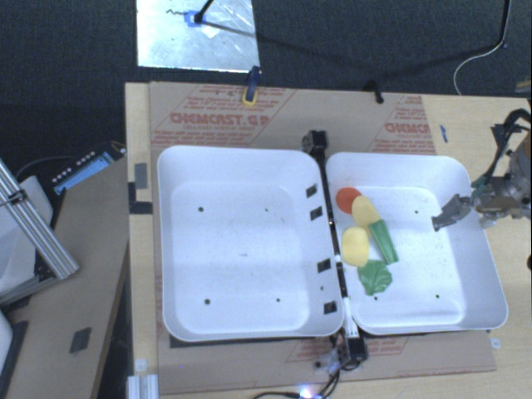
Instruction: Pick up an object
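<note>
Bins: two, white, shallow, side by side on a printed cardboard sheet [224,115]. The left bin [241,248] fills the middle of the frame and the right bin [432,298] sits centre right. Four black clips [324,265] run along the seam between them.

Right bin contents, five items in a cluster against its left wall, listed from lower frame upward:
- Green leafy piece [375,278]: one, lowest of the group.
- Yellow lump [356,245]: one, just above the leafy piece and touching it.
- Green stick [383,241]: one, lying at a slant just right of that lump.
- Second yellow lump [365,211]: one, at the stick's upper end.
- Red ball [348,198]: one, topmost, touching the second yellow lump.

Totals: two yellow, two green, one red.

My gripper [445,214]: one, dark, at the right bin's right side, level with the upper yellow lump but well apart from the cluster. It points left and slightly down over the white floor. I cannot tell whether my grip is released or clenched. My wrist [503,194] reaches in from the right edge of the frame, above the bin's rim.

Beyond the bins:
- Yellow-and-blue clip [250,90]: one, at the cardboard's top edge.
- Shiny metal sheet [197,23]: one, upper left, on the dark floor.
</note>
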`<action>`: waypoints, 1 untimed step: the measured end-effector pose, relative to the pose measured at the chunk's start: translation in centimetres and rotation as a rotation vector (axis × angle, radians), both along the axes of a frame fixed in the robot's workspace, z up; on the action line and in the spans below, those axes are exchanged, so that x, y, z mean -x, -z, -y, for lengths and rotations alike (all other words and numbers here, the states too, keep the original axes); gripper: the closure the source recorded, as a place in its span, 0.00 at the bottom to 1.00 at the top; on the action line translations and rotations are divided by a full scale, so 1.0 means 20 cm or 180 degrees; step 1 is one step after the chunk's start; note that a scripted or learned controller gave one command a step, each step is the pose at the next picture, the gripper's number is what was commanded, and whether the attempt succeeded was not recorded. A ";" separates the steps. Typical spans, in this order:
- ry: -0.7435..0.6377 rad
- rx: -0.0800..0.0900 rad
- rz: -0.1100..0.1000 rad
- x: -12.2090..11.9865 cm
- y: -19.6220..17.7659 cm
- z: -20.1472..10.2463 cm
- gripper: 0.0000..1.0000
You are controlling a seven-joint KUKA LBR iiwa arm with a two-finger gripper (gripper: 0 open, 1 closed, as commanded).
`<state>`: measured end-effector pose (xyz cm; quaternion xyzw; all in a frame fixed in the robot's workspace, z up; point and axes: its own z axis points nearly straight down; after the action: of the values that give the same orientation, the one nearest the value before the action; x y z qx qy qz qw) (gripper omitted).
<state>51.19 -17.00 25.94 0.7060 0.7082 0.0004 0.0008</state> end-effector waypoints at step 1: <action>-0.0026 -0.0015 -0.0021 -0.16 0.65 -0.38 0.00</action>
<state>54.42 -9.42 12.98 0.7031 0.7111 -0.0002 -0.0032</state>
